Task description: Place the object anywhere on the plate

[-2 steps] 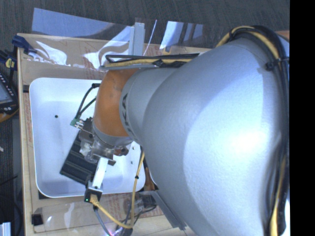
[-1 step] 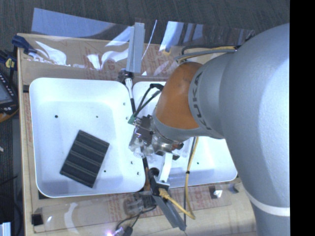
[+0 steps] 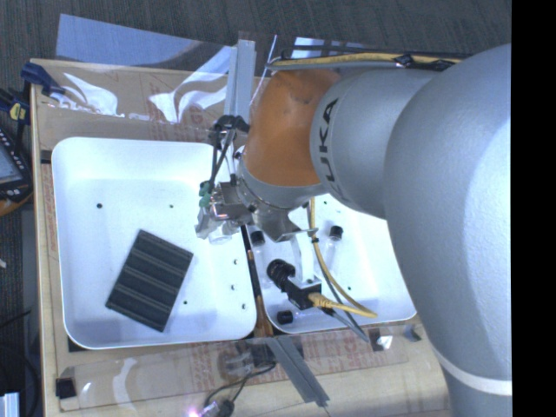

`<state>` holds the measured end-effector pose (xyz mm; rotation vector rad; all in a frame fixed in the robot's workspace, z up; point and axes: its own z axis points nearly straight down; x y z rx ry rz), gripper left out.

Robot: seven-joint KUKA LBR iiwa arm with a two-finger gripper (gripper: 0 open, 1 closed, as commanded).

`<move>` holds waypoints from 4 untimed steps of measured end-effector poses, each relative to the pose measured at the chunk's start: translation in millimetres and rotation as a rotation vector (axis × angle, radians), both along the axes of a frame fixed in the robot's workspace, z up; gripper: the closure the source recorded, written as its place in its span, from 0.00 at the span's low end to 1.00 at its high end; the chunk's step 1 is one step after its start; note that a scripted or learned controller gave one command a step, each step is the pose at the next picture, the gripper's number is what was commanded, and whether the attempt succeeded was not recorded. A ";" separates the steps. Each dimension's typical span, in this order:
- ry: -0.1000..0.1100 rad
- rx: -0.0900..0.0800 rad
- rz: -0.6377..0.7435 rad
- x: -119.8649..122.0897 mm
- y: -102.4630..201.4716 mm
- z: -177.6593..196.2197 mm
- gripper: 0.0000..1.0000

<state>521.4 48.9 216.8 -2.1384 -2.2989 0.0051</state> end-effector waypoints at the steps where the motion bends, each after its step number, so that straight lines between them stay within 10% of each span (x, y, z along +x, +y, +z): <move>1: 0.004 -0.001 -0.204 -46.4 61.4 -45.8 1.00; 2: 0.005 -0.004 -0.507 -42.5 105.8 -92.6 1.00; 3: 0.000 0.001 -0.450 -44.0 62.4 10.2 1.00; 4: -0.003 0.003 -0.980 -18.3 112.7 -121.5 1.00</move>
